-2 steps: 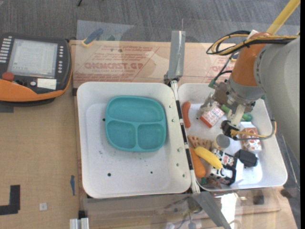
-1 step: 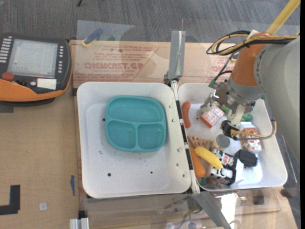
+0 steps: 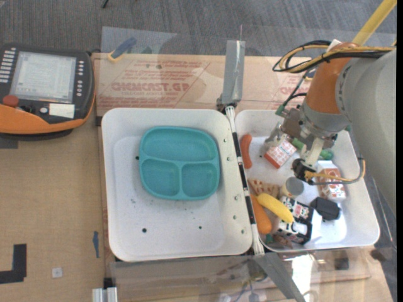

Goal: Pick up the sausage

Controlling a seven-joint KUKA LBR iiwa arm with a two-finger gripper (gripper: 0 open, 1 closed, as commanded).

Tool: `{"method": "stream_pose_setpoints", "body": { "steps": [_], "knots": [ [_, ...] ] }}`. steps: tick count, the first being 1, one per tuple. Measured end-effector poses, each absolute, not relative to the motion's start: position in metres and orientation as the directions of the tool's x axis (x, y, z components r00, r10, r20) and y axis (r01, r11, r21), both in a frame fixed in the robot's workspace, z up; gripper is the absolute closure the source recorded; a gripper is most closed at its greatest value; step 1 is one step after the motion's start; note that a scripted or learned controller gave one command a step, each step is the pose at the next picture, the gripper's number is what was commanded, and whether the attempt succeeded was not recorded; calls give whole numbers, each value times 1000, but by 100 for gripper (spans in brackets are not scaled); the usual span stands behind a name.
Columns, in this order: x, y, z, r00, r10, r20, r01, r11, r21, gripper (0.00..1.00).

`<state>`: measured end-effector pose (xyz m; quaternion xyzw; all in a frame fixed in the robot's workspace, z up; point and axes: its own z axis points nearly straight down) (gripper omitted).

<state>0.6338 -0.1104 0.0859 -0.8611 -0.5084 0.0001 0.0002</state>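
Nearest us, the brown tabletop [image 3: 50, 187] carries two white bins under grey carpet. We see a teal divided plate [image 3: 179, 162] in the left bin [image 3: 119, 231]. At the right bin's [image 3: 362, 225] upper-left edge lies the sausage [image 3: 245, 151], clear of clutter. We cannot tell how the jaws [image 3: 301, 151] stand; nothing visibly held.
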Motion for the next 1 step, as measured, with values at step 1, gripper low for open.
{"method": "stream_pose_setpoints", "body": {
  "steps": [1],
  "knots": [
    [634,-110,86,483,876,0,876,-483,-1,0]
  ]
}}
